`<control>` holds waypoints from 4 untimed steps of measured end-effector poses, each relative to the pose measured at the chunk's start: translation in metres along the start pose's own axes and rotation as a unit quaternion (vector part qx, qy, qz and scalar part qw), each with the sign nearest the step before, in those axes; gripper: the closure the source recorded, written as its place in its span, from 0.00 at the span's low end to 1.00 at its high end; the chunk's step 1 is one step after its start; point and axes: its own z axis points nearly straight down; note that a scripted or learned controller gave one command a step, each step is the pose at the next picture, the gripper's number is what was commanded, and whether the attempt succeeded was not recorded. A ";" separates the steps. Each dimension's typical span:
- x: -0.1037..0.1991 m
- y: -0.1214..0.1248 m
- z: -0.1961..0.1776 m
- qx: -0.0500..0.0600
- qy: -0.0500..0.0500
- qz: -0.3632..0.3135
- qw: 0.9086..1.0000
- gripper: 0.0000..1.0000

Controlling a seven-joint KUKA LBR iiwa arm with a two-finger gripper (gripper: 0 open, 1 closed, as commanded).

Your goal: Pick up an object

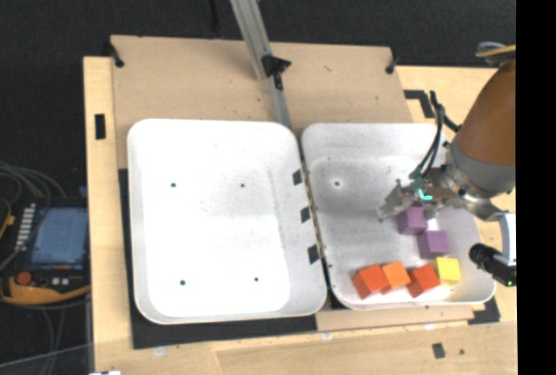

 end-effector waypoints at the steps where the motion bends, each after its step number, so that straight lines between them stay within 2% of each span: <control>1: 0.007 0.005 0.057 0.003 0.000 0.002 1.000 0.00; 2: 0.005 0.006 0.106 -0.001 -0.001 0.001 1.000 0.00; 3: 0.005 0.007 0.093 -0.003 -0.001 0.005 1.000 1.00; 4: 0.013 0.006 0.041 -0.003 -0.001 -0.002 1.000 1.00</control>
